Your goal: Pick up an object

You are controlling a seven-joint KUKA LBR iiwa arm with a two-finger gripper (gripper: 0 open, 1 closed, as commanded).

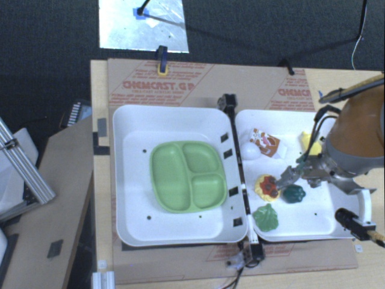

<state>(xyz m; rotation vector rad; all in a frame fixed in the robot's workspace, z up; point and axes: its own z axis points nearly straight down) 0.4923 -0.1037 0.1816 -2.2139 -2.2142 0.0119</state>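
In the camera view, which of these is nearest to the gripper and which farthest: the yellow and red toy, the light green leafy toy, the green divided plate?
1. Yellow and red toy, right bin, just left of the gripper.
2. Light green leafy toy, right bin, near front edge.
3. Green divided plate, left bin.

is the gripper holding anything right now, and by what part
It cannot be told. The gripper sits low in the right bin, right beside the red and yellow toy and the dark green toy, but no object shows between its fingers.
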